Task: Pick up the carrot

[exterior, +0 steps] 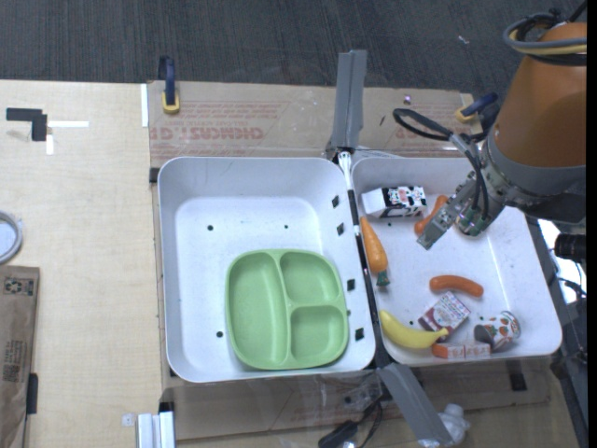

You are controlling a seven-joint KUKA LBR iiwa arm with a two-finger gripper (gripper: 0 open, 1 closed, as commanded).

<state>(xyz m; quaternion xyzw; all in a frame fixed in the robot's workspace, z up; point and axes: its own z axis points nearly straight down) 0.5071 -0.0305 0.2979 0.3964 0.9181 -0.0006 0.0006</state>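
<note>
Gripper [438, 227] above right bin [536, 250], something orange at its tip, jaw state unclear. Carrot [374, 249] w/ bin's left wall; risk: wall blocks grasp.

The floor [233, 17] beyond the bench was dark grey with a fine ribbed texture, and ran across the top of the view. The bench top [75, 250] was of pale, light-wood colour. A sheet of brown cardboard [252, 124] with reversed red lettering lay flat on it behind the two white bins [173, 278]. A grey upright post [350, 101] stood at the junction between the bins. A blue and yellow clamp [168, 82] sat on the far edge of the cardboard. A black L-shaped mark and white tape [42, 124] were noted at far left. Lighting was even, without hard shadows.
</note>
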